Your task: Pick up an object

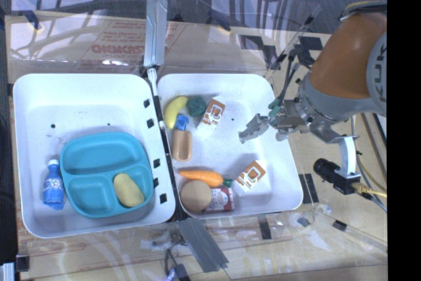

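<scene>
My gripper point(252, 129) hangs over the right part of the right bin point(276, 191), above bare white floor, with nothing seen between its fingers. Along the bin's left side lie a yellow banana point(173, 110), a dark green item point(196, 105), a small orange-and-white carton point(212, 112), a little blue object point(182, 122) and a hot dog bun point(181, 145). Near the front lie a carrot point(201, 176), a tan round ball point(195, 195), a red packet point(222, 199) and a second orange-and-white carton point(250, 175), just below my gripper.
The left bin point(33, 108) holds a teal divided tray point(99, 171) with a yellow lemon-like item point(129, 189) in one compartment, and a blue bottle point(53, 185) beside it. The arm's orange band point(348, 56) looms at the right. Cardboard and tape line the bench.
</scene>
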Robot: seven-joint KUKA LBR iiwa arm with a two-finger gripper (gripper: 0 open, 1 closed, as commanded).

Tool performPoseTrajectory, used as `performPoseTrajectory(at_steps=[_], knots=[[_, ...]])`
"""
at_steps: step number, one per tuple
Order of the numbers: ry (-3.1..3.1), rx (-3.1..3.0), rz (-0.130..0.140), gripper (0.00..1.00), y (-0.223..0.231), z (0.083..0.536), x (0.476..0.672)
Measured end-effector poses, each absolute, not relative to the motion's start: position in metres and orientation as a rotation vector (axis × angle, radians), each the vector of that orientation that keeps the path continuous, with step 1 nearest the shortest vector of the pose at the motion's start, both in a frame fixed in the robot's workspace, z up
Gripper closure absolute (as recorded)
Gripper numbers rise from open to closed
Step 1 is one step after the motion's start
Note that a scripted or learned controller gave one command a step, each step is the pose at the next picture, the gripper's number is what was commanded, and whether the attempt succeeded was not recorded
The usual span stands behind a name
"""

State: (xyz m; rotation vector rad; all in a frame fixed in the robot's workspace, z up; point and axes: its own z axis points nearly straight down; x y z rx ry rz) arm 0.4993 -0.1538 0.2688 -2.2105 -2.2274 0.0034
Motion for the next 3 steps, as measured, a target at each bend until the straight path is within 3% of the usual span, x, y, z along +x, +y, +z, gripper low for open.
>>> performPoseTrajectory(at_steps=[1,2,3], knots=[[-2.227,-2.211,0.003,0.00,-0.154,0.269,0.499],[-2.264,-2.164,0.009,0.00,-0.109,0.171,0.475],[-2.373,-2.047,0.004,0.00,-0.110,0.096,0.475]])
